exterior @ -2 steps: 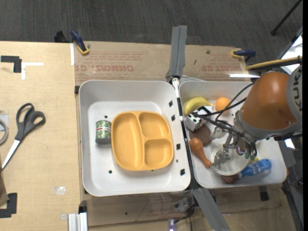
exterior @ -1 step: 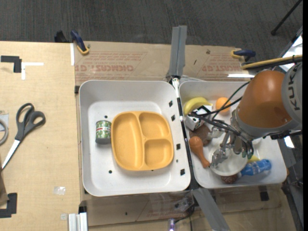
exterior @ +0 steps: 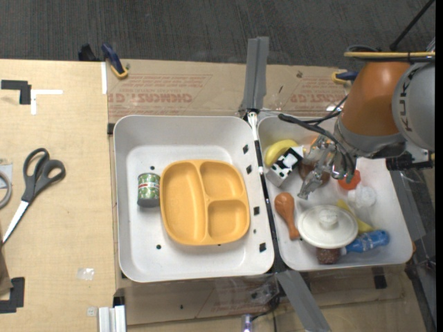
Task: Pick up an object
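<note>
Gripper (exterior: 313, 183) hangs over the crowded right bin (exterior: 396, 185), near its far-left corner; whether it's apart or together, cannot tell.

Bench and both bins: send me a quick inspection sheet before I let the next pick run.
Surface: bench bears two white bins, left bin and right bin, side by side.
Job's things: right bin holds banana, wooden spoon, white lid, blue item, black-and-white block.
Clutter: left bin holds yellow divided tray and small can; scissors on bench.
Grippers: gripper low over right bin; grip unclear.
Cables: black cables near wrist.
Surroundings: cardboard behind bins.
</note>
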Controlling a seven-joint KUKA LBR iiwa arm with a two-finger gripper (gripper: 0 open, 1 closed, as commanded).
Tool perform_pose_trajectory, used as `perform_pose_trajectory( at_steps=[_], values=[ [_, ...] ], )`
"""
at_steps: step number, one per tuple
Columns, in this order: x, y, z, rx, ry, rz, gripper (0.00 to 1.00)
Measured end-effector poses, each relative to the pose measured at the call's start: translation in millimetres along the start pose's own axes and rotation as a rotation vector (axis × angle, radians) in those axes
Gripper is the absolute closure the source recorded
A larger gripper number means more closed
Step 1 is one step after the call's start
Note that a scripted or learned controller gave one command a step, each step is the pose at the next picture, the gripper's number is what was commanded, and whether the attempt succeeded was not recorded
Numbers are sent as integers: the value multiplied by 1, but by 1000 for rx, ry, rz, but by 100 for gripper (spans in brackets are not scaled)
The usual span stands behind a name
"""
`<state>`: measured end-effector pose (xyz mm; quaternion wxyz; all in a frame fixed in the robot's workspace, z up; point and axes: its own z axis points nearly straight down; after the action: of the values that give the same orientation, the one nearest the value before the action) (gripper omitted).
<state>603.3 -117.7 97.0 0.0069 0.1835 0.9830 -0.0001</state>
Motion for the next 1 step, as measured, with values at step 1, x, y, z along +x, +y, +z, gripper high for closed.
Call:
perform_pose_trajectory(
  at_steps=[1],
  values=[
    [45, -73, -2, 1, -4, -52, 0]
  ],
)
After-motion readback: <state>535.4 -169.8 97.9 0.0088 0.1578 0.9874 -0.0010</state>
